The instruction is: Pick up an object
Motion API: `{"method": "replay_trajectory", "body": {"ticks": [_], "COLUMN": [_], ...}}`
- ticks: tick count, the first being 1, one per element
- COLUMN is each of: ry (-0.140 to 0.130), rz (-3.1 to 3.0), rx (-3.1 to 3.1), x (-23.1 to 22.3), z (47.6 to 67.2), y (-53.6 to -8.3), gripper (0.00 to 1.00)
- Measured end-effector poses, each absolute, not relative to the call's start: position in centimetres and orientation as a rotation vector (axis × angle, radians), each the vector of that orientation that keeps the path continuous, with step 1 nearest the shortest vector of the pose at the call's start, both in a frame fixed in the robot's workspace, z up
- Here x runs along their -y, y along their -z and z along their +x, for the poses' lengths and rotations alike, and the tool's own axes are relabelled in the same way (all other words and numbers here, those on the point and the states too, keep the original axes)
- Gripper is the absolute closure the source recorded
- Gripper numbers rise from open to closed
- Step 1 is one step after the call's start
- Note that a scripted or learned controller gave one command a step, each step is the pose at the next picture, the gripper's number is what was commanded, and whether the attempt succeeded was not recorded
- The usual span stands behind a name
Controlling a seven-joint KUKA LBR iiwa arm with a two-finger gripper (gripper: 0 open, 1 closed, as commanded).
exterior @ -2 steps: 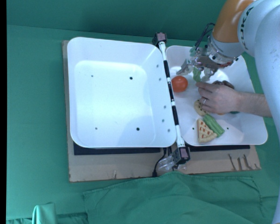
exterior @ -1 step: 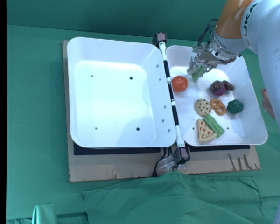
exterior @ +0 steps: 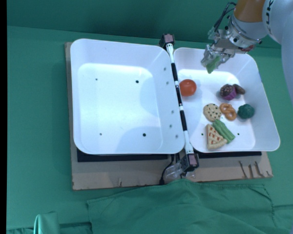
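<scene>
- Gripper: hangs above the far part of the right bin, the jaws pinching a small green piece whose lower end sticks out beneath the fingertips. The piece appears clear of the bin floor, so the pick judged from this frame looks made, though the grip covers little of it.
- Arm: smooth grey shell with an orange band above the wrist; it enters from the right and bends down over the bin, which keeps the wrist above the other items.
- Right bin contents, all small moulded toy foods lying loose on the floor: a round glossy tomato near the divider; a purple-and-brown cupcake; a flat speckled cookie touching a looped pretzel; a knobbly dark green broccoli; a triangular pizza slice with a ridged green bean pod resting against it.
- Left bin: shallow white plastic with rounded corners and small dark holes.
- Divider rail: a black-and-white striped bar lying between the two bins.
</scene>
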State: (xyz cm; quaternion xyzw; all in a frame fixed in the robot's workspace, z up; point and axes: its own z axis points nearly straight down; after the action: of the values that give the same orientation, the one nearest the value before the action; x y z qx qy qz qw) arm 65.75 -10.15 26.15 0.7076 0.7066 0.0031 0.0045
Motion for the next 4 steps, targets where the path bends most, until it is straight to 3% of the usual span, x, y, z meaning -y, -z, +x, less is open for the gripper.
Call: {"method": "replay_trajectory", "body": {"ticks": [2,4], "ry": [-0.011,0.001], "rz": [2.217,2.221], "rx": [-2.212,-2.223], "x": [10.0,1.7], "z": [65.5,67.8], "y": [-38.5,-32.4], "gripper": [1.0,1.0]}}
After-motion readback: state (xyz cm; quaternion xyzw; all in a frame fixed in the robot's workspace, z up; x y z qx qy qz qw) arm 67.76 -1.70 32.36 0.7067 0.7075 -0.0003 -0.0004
